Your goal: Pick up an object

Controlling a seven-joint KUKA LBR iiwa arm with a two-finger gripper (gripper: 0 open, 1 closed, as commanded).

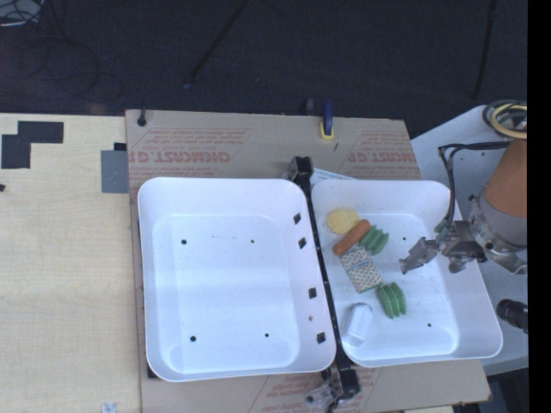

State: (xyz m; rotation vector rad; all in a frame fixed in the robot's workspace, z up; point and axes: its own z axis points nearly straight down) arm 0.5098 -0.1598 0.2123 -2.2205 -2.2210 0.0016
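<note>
In the right bin [469,334] lie several small objects: a yellow round piece [342,220], an orange carrot-like stick [351,237], a green ridged piece [375,240], a patterned block [361,270], a second green ridged piece [392,299] and a white cup-like piece [357,323]. My gripper [416,257] hangs over the right half of this bin, to the right of the objects, with its dark fingers pointing left. Nothing shows between them.
The left bin [159,231] sits beside the right one, with a black clip strip [312,265] along their shared edge. Both bins rest on a cardboard sheet [215,149] on a wooden bench. The arm's orange band [516,179] enters from the right.
</note>
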